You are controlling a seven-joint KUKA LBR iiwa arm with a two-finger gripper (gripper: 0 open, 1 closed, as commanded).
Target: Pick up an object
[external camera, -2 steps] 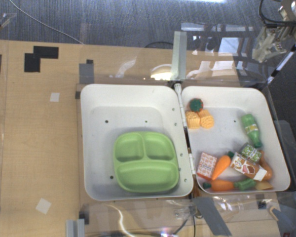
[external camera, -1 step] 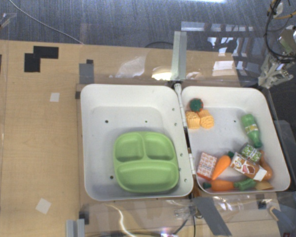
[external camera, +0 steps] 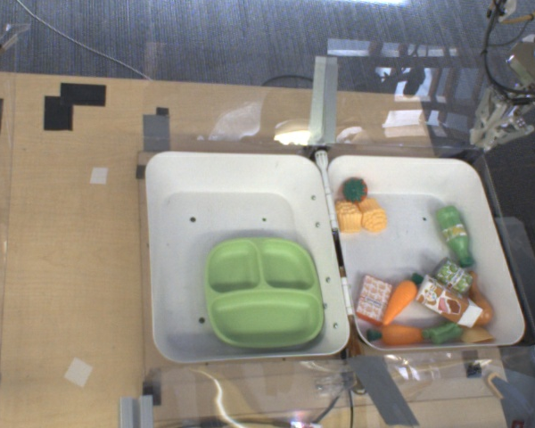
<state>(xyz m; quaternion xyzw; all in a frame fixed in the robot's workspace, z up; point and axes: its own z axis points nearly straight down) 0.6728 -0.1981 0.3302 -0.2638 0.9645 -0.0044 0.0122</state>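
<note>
My gripper (external camera: pixel 502 125) hangs beyond the far right corner of the right bin (external camera: pixel 410 175), above the bench and away from every object. Its pale fingers look spread open with nothing between them. Inside the right bin lie a green bottle (external camera: pixel 453 233), a yellow toy block (external camera: pixel 361 215) beside a dark green ball (external camera: pixel 354 188), an orange carrot (external camera: pixel 399 301), a red-and-white carton (external camera: pixel 373 299) and a juice box (external camera: pixel 448 302). A green divided plate (external camera: pixel 263 292) rests in the left bin (external camera: pixel 178 239).
Several more small toys crowd the right bin's near corner, among them an orange piece (external camera: pixel 401 334) and a green one (external camera: pixel 444 333). A metal post (external camera: pixel 324 105) stands behind the divider between the bins. Cables hang at the upper right.
</note>
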